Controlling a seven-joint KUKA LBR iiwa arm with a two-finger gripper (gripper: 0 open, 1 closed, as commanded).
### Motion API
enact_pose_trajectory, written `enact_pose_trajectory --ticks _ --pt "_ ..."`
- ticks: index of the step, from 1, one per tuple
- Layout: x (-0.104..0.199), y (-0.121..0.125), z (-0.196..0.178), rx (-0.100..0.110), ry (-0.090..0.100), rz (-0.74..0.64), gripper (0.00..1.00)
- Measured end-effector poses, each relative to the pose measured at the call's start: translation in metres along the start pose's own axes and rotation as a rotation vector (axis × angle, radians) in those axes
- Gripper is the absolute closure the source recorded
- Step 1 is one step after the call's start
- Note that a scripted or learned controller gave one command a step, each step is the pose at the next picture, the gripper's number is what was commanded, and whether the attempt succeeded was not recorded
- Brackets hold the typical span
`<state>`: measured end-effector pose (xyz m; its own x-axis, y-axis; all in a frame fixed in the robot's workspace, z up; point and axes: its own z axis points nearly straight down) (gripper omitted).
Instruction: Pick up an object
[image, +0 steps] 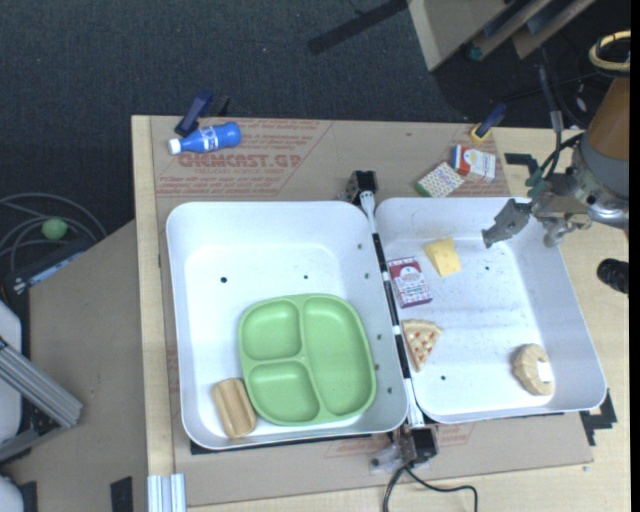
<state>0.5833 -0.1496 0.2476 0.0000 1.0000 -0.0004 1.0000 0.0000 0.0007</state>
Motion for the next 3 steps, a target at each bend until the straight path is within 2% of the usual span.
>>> enact_pose_trajectory --ticks 1,2,3 --pt "0.018 0.043 0.119 0.005 0.002 0.000 0.00" --pt "0.035 0.069 0.163 0.001 0.001 -0.001 0.00" --pt "0.035 0.070 0.152 -0.003 0.000 -0.001 1.00"
